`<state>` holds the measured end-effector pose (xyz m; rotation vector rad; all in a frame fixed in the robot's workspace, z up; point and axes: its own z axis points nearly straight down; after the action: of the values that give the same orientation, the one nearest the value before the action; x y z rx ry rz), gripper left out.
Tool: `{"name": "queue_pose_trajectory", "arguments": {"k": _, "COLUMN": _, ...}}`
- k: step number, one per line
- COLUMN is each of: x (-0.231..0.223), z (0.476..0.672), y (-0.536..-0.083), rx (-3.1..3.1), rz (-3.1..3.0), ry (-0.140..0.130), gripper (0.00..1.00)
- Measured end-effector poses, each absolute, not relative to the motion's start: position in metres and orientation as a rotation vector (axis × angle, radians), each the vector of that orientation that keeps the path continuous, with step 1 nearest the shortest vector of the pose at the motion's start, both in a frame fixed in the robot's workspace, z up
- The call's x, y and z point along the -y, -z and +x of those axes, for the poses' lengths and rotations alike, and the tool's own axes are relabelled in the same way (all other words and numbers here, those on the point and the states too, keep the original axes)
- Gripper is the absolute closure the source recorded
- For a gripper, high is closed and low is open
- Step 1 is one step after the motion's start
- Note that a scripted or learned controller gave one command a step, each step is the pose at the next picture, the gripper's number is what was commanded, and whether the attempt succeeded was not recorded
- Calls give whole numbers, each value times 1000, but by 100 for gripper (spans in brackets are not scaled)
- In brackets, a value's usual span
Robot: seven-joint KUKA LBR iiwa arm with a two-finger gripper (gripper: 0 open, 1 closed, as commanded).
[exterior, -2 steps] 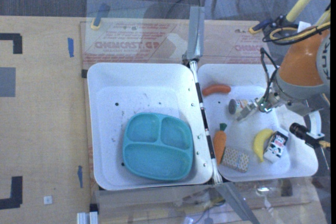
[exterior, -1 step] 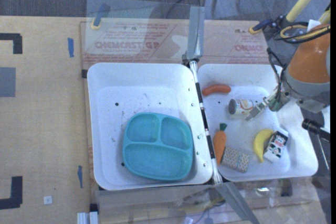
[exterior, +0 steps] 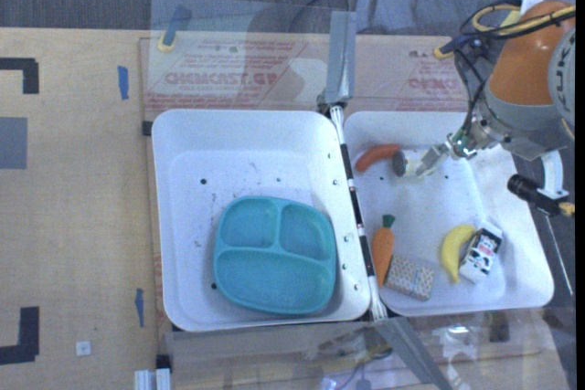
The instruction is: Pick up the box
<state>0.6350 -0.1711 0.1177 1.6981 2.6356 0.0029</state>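
The box (exterior: 481,253) is a small white carton with black and red print. It lies in the right bin (exterior: 521,288) near the front right, touching a yellow banana (exterior: 453,251) on its left. My gripper (exterior: 430,162) hangs over the back of the right bin, well behind the box and to its left, with nothing seen in it. The grey arm with its orange band (exterior: 526,59) reaches in from the right.
A red-orange sausage shape (exterior: 377,156) and a dark grey piece (exterior: 399,163) lie just left of the gripper. A carrot (exterior: 383,249) and a tan speckled block (exterior: 409,278) sit at the front left of the right bin. The left bin (exterior: 183,151) holds a teal divided plate (exterior: 274,256).
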Motion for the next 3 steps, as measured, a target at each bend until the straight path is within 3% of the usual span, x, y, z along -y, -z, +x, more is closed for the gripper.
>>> {"name": "queue_pose_trajectory", "arguments": {"k": 1, "x": 134, "z": 654, "y": -276, "rx": -2827, "rz": 1352, "ry": -2, "gripper": 0}}
{"name": "queue_pose_trajectory", "arguments": {"k": 2, "x": 125, "z": 643, "y": -122, "rx": -2844, "rz": 1326, "ry": -2, "gripper": 0}}
{"name": "queue_pose_trajectory", "arguments": {"k": 3, "x": 136, "z": 657, "y": -87, "rx": -2743, "rz": 1521, "ry": -3, "gripper": 0}}
